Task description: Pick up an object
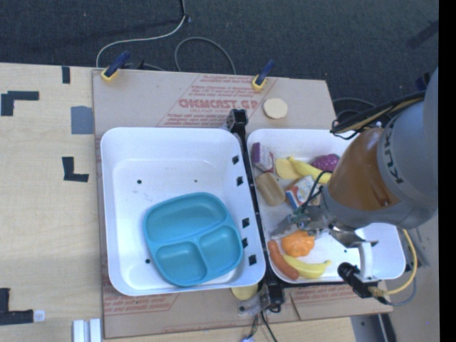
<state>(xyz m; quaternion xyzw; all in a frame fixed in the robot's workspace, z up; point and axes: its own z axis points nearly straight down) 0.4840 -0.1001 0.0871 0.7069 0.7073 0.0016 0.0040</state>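
My tool (303,219) hung low in the right bin (390,256), over the crowded middle of it, just above the orange fruit (298,244). My own wrist hid the tip, so I could not tell how the tool stood or whether anything sat in it.

The main risk, as I judged it, was the crowding. The orange fruit lay touching a banana (310,267) and a hot dog (281,260) along the bin's near edge, so a descent a little off centre could have caught two things at once, or pushed the round fruit aside and closed on nothing. Toward the far edge the pieces were packed just as tightly against the wall shared with the left bin (121,191), leaving little room to come down beside any of them.

Counted: two white bins. The left one held one blue divided plate (194,239). In the right one I made out one orange fruit, two bananas (the second (306,168) near the far edge), one hot dog, one tan bread-like piece (270,189), one purple piece (326,162), and a few small packets I could not identify. One round tan disc (275,108) lay on the cardboard beyond the bins.
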